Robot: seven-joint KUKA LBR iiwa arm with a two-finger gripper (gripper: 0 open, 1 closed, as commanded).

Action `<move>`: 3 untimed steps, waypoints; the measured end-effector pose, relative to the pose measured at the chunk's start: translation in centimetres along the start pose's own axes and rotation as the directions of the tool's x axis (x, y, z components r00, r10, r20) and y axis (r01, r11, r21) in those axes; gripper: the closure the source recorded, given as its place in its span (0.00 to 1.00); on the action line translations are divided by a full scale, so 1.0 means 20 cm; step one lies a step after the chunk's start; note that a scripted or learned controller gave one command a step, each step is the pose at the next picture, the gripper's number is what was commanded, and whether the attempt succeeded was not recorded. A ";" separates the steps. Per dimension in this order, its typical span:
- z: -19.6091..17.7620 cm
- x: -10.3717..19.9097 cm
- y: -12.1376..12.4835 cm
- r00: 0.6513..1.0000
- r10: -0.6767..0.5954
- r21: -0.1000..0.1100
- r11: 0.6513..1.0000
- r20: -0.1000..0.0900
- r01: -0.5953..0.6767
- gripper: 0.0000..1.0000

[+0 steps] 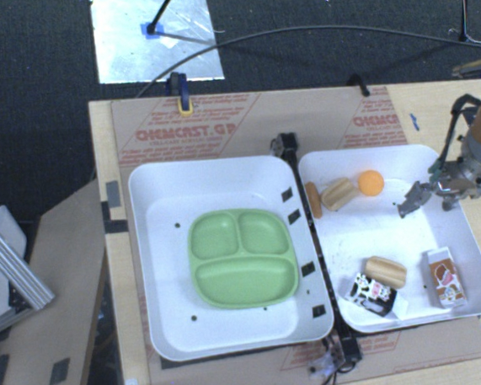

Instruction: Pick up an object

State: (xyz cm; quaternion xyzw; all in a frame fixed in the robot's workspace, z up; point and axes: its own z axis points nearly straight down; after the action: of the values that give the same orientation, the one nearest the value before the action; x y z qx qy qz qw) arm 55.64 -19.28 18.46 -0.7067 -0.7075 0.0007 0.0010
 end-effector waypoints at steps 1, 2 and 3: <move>0.26 0.02 0.05 1.000 -0.003 -0.001 1.000 0.000 0.003 0.00; 0.19 0.01 0.06 1.000 -0.001 -0.007 1.000 0.002 0.002 1.00; -0.02 0.00 0.07 1.000 -0.003 -0.008 1.000 0.002 0.003 1.00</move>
State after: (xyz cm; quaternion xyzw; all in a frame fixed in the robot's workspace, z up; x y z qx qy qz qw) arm 57.03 -19.33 18.94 -0.7057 -0.7085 -0.0012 -0.0026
